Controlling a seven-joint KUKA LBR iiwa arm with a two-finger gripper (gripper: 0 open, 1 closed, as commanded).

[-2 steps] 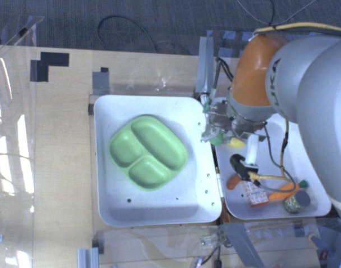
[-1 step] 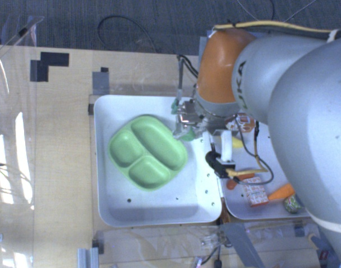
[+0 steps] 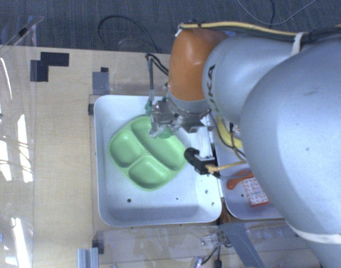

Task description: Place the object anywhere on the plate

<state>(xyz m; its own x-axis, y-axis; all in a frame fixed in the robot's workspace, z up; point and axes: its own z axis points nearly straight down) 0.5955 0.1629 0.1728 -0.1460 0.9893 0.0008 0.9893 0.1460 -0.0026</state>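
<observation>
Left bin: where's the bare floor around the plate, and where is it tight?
In the left bin, open floor runs along the near wall below the green plate and down the left wall. Crowded: the plate's upper right, where the gripper hangs over it.

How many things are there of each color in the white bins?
Green: 1, the plate in the left bin
Orange-red: 1, a small thing in the right bin
White with red print: 1, a packet beside it
Total: 3

The arm's hand sits over the plate's top edge.
</observation>
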